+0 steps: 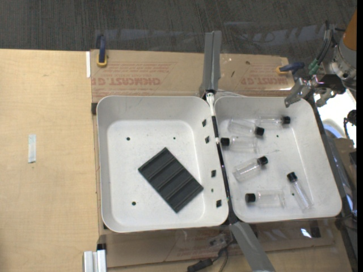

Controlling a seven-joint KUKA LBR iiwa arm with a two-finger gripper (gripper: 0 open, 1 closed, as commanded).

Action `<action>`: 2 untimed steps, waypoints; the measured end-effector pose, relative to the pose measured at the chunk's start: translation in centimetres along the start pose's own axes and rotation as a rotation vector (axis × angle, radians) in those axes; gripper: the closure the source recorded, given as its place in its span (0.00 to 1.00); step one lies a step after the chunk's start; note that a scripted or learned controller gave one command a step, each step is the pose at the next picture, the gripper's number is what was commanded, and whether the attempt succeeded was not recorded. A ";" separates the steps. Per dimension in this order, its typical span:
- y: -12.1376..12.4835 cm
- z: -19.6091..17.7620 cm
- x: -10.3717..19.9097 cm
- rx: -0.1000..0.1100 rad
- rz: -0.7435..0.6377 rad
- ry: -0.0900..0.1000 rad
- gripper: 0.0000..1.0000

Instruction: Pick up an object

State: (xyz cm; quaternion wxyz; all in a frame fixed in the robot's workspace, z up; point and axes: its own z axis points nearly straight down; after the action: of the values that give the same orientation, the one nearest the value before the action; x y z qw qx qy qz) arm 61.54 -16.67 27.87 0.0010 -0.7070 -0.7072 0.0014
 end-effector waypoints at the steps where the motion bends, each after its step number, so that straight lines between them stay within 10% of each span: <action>1: 3.9 16.2 4.4 -0.005 0.016 -0.001 0.00; 2: 4.4 14.4 -3.2 -0.005 -0.024 -0.002 0.00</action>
State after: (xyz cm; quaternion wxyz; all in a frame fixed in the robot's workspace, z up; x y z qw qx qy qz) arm 65.89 -19.84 13.47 -0.0013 -0.6983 -0.7158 0.0001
